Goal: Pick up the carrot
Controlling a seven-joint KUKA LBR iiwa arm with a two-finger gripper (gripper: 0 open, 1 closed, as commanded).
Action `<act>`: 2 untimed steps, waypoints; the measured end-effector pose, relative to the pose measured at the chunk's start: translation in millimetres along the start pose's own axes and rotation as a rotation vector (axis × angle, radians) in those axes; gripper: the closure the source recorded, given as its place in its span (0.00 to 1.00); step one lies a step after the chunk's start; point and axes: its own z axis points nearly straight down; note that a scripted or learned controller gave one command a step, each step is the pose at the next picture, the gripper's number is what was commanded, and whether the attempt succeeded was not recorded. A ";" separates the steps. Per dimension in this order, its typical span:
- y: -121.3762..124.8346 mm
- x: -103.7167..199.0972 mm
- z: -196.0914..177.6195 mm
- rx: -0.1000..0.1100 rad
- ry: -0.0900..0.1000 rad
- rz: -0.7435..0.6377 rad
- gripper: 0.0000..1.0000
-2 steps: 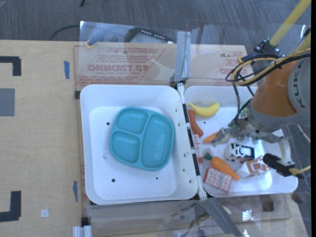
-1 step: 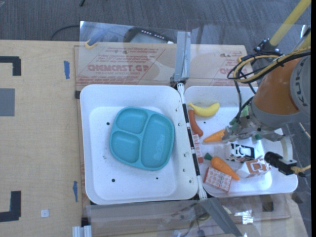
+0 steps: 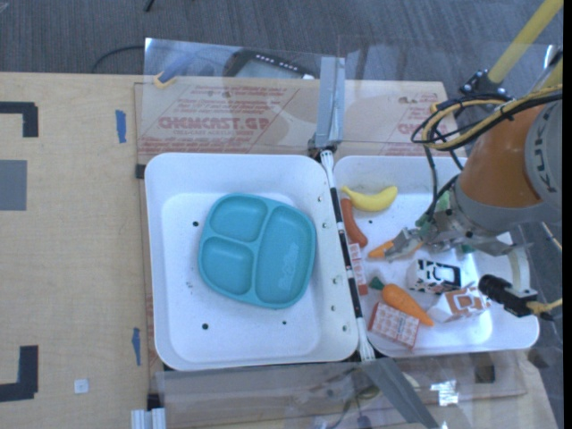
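Note:
The carrot (image 3: 407, 300), orange with a green top, lies on the floor of the right bin (image 3: 514, 333), slanting toward the front. My gripper (image 3: 409, 241) hangs over the middle of that bin, a little behind the carrot and apart from it. A small orange piece (image 3: 382, 250) sits right at the gripper's left tip; whether it is gripped is unclear.
The right bin also holds a yellow banana (image 3: 374, 198), a reddish sausage (image 3: 352, 224), a waffle (image 3: 394, 323), a black-and-white toy (image 3: 436, 273) and a small carton (image 3: 464, 303). A teal divided plate (image 3: 257, 250) lies in the left bin (image 3: 170, 239).

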 end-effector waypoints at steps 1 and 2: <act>0.7 -0.3 -9.2 -0.002 0.000 0.001 1.00; 0.7 -0.4 -9.2 -0.002 0.000 0.001 0.00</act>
